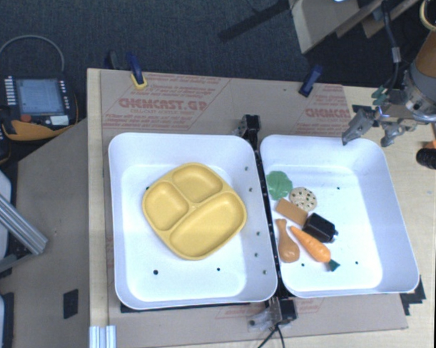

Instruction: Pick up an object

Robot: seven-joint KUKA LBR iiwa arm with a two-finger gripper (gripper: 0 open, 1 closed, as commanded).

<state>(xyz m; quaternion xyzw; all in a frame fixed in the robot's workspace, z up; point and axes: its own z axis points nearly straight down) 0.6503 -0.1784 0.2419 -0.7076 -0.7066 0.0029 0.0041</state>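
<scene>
Claw [368, 129]: open, holding nothing, hanging over the right bin's [372, 268] far rim.
Carrot [312, 245]: near that bin's left side, among other toy foods.
Left bin [131, 202]: holds a yellow tray [194, 210].

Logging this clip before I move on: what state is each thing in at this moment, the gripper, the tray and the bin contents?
gripper: open, holding nothing, above the right bin's far rim
yellow tray: right way up in the left bin, compartments bare
carrot: lying flat in the right bin, untouched
black piece: lying against the carrot
cookie: flat, beside the green piece
right bin: toys clustered at its left side
</scene>
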